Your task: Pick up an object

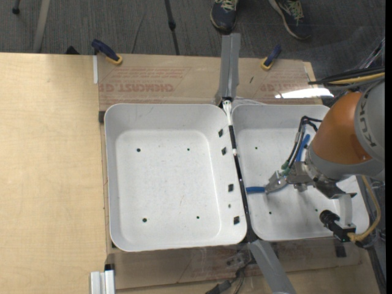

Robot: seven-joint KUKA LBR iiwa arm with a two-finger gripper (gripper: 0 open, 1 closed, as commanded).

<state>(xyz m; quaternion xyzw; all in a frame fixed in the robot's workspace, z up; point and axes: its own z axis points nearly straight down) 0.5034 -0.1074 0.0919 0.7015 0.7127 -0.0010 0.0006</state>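
My gripper is down low inside the right bin, near that bin's left wall, pointing left. A thin blue object lies on the bin floor right at the gripper's tip and sticks out to the left toward the bin wall. Whether the gripper has hold of it or merely touches it is too small to tell. The orange-banded wrist hangs over the right half of the bin and hides the floor beneath it.
The left bin sits beside the right one, with black clips along the shared rim. Cardboard lies behind the bins and bare wood bench to the left. A person's shoes stand beyond the bench.
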